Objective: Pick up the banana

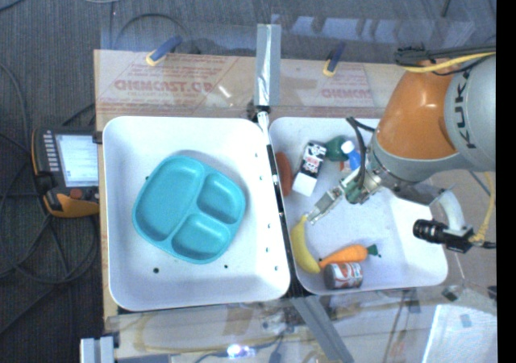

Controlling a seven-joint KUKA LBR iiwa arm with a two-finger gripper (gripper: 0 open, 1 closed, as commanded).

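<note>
You see the gripper (pixel 316 212) hanging over the right bin (pixel 419 269), reaching down and to the left from the grey and orange arm (pixel 419 123). Its two fingers (pixel 322 204) look slightly spread at the tips, and nothing sits between them.

The banana (pixel 301 245) lies just below and a little left of the fingertips, along the bin's left wall, curving from near the tips down toward the bin's front corner. Whether its upper end touches the fingertips, you cannot tell; the two are very close.

To the lower right of the fingers, the carrot (pixel 348 255) lies with its green top pointing right, its tip near the banana's lower end. Directly below the carrot, a small can (pixel 343 275) rests on its side.

Above the fingers, a small black and white carton (pixel 311 166) stands beside a green bottle (pixel 337 148). Up and left of the fingers, a reddish sausage-shaped item (pixel 283 173) lies against the bin's left wall.

Far to the left of the fingers, the left bin (pixel 129 273) holds a blue divided plate (pixel 190 207).
</note>
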